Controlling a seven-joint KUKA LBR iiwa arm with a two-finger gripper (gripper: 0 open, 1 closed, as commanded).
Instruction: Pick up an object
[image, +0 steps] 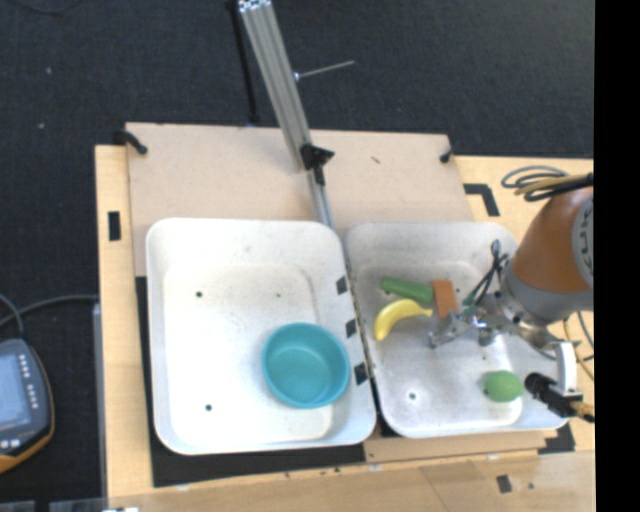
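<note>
Camera view from above the bench shows me reaching in from the right over the right bin (400, 235), my orange band and grey wrist hanging above its right side. My gripper (462, 327) is low over the middle of that bin, pointing leftward. Its fingers look spread a little, with bare white bin floor showing between them; nothing is pinched there, though the metal parts are small and dim, so I judge the gap only roughly.

Just left of my fingertips lies a yellow banana (398, 317), curved, its far end pointing toward my gripper and close to it; I cannot say whether they touch. Above the banana lies a green pepper-like piece (404, 289), long and dark green, and at its right end stands a small orange block (444, 295), which sits just above my gripper. Lower right in the same bin rests a round green ball (502, 386), near the bin's right rim and apart from my fingers.

Across the divide, the left bin (200, 260) holds a blue bowl (305, 364), upright, sitting in the lower right corner close to the wall shared with my bin. A grey metal rail (283, 92) slants down from the top toward the gap between the bins.
</note>
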